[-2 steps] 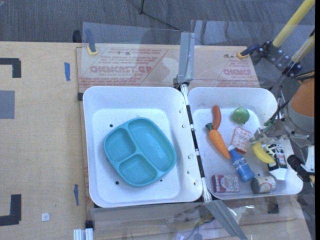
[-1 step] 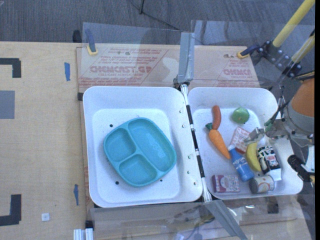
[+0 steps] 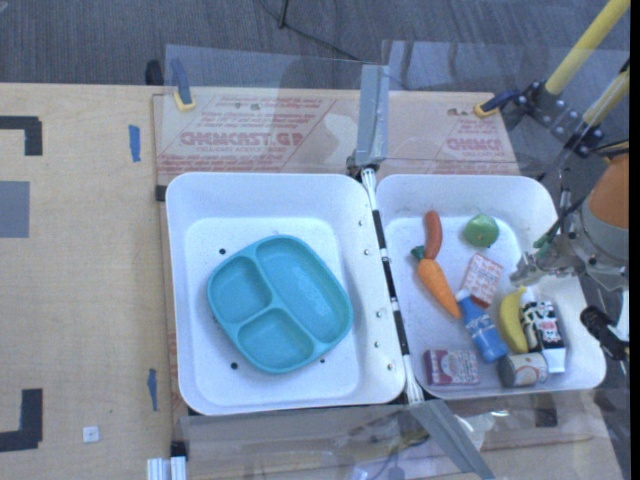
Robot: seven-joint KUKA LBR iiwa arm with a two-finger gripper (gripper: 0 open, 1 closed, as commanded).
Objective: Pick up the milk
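Metal gripper (image 3: 532, 266) above right bin (image 3: 540, 193) | opening unclear, seemingly holding nothing | milk (image 3: 546, 330) just below

Red print on board (image 3: 255, 128), illegible

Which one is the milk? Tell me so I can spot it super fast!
Look in the right bin, the one full of toy food, and go to its right edge near the front. The milk is the small white carton with black cow patches, lying just right of the yellow banana. Nothing else there is black and white.
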